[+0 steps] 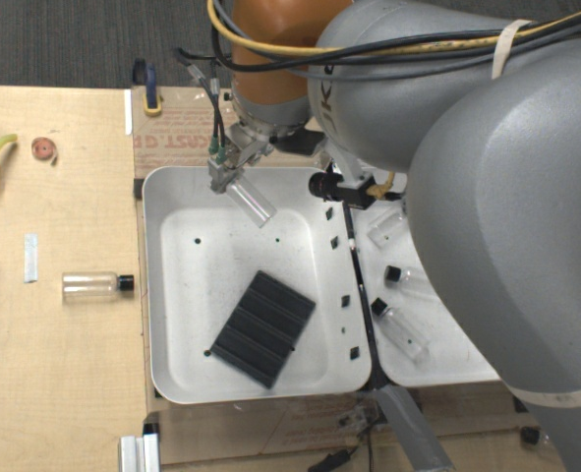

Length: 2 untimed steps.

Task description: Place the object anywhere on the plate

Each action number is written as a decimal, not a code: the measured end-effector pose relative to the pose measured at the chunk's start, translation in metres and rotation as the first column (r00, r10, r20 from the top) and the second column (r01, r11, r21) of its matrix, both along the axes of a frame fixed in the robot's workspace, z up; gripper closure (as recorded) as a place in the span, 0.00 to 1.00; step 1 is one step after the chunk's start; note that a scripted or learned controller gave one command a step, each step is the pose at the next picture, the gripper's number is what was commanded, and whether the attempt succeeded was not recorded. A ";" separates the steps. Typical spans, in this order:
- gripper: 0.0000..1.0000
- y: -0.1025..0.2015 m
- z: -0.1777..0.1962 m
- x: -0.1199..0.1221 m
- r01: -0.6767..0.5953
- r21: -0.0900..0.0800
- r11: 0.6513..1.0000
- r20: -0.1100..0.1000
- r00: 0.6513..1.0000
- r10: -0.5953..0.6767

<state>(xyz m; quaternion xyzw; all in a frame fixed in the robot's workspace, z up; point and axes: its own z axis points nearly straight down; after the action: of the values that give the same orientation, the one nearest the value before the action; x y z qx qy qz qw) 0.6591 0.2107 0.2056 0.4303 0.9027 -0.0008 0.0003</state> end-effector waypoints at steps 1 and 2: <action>1.00 -0.042 0.168 -0.009 -0.083 0.000 0.997 0.001 0.997 0.083; 1.00 -0.010 -0.006 -0.075 -0.007 0.000 1.000 -0.002 1.000 0.007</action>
<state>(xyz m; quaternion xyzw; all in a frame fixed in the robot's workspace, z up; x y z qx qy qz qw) 0.5841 0.2002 0.1991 0.4271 0.9042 -0.0014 -0.0008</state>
